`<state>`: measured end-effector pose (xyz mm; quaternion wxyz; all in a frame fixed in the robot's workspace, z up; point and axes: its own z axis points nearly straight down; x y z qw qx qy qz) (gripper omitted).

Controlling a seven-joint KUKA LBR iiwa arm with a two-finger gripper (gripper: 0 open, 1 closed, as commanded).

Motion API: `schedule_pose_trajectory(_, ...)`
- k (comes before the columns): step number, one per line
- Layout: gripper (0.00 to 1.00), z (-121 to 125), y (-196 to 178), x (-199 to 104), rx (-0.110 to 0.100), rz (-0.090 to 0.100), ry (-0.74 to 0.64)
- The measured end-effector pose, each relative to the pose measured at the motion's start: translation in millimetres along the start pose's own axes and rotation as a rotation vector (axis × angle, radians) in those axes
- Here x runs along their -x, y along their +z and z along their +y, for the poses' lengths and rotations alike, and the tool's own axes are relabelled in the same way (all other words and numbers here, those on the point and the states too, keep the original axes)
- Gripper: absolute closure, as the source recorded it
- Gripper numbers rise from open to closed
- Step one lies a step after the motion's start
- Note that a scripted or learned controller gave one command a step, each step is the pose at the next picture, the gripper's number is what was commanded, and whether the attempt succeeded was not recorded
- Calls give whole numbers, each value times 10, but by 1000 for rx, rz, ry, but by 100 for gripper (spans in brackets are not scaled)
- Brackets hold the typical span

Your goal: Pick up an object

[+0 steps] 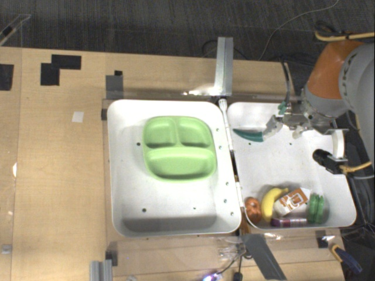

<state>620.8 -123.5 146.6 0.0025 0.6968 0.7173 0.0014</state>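
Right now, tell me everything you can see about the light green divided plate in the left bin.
The light green divided plate looks like smooth matte plastic, a rounded rectangle with three hollows: two smaller ones along the far side, one wide one along the near side. It lies flat, open side up, slightly turned, on the floor of the left white bin, nearer the bin's far right part. Nothing lies in it, and apart from the bin floor nothing touches it.

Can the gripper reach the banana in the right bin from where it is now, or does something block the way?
Probably yes. The gripper hangs over the far part of the right bin, and the floor between it and the banana is bare. The red apple and a carton crowd the banana's sides.
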Motion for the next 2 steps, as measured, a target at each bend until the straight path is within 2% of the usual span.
schedule_pose_trajectory(1, 0, -130, 562, 314, 8, -2, -320)
schedule_pose_trajectory(2, 0, -667, -177, 181, 1, 0, -319)
